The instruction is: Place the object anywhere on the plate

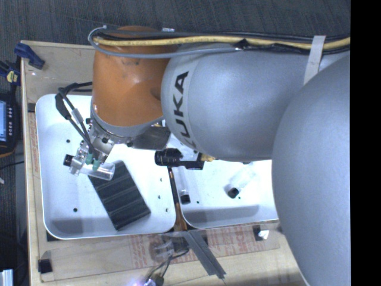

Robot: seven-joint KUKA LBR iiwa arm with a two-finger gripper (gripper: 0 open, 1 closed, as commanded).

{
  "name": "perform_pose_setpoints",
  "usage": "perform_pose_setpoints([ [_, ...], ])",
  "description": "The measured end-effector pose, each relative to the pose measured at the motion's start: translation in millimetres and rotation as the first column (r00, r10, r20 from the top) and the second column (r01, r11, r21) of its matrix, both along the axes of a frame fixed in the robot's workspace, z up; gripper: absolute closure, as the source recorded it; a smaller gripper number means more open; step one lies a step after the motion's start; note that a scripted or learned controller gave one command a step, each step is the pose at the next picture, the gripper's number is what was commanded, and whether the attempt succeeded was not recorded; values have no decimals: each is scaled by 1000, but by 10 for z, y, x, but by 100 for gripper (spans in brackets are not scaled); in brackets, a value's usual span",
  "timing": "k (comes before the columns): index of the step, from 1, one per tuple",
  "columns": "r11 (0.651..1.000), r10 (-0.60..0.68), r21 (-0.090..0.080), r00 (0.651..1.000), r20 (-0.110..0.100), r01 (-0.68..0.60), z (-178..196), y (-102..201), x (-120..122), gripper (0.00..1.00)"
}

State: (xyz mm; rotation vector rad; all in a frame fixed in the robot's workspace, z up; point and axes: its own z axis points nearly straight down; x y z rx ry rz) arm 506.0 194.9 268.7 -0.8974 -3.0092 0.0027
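Note:
A dark ribbed rectangular slab point(123, 195), possibly the plate, lies flat and slanted in the front half of the left bin point(53, 213). My gripper point(89, 162) hangs low over the left bin, just off the slab's upper left corner; a small clear piece shows at its tip. A small pale bottle-like object with a dark cap point(237, 187) lies in the right bin point(220, 216), well away from the gripper. The orange band and grey body of the arm hide most of both bins.
A black clip-like part point(172, 158) sits on the divider between the bins. A cable point(71, 113) loops beside the wrist. Bare white floor shows at the left bin's left side and front corner.

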Motion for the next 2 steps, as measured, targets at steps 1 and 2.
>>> perform_pose_setpoints([
  [1,995,95,1,995,2,-95,594,240,942,100],
  [2,990,139,1,990,0,-139,403,-34,-68,100],
])
